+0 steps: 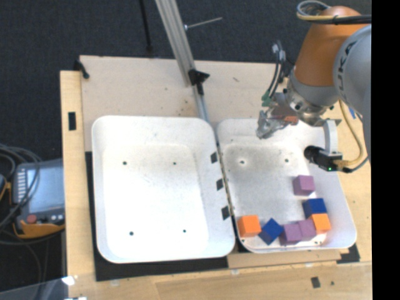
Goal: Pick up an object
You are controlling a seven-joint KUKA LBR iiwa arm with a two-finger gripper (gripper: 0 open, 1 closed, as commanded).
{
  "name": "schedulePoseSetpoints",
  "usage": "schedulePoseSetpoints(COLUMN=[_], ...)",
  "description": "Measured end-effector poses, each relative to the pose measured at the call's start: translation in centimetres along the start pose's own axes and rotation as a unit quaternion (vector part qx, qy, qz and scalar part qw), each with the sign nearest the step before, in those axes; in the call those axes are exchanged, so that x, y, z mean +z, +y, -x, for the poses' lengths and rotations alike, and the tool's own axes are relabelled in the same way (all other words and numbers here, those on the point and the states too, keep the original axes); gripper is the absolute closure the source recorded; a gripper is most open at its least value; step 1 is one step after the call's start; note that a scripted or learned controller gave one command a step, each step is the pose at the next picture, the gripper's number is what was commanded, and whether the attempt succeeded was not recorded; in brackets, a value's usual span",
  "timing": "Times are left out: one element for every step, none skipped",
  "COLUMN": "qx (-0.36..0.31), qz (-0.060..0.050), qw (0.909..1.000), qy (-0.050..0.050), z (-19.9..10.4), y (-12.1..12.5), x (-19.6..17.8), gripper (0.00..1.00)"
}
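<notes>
Several small blocks lie in the right bin [250, 174] near its front edge: an orange block [249, 225], a blue block [271, 230], two purple blocks [299, 232], a blue block [315, 207], an orange block [321, 222] and a purple block [304, 184] a little farther back. My gripper [267, 129] hangs over the bin's far edge, well away from the blocks. Nothing shows between its fingers.
The left bin [156, 186] lies beside the right one. A slanted aluminium rail [178, 42] rises behind the bins. A grey device with cables [34, 195] sits off the bench at the left.
</notes>
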State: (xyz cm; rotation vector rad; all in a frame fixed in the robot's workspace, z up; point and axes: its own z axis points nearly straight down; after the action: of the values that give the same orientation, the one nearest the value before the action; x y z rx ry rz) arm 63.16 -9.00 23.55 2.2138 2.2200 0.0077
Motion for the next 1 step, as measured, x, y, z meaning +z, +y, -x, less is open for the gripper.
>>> schedulePoseSetpoints(qx=[-0.001], qz=[-0.003], qw=[1.0], qy=[0.0], z=[0.08], y=[0.08], x=[-0.79], gripper=[1.0])
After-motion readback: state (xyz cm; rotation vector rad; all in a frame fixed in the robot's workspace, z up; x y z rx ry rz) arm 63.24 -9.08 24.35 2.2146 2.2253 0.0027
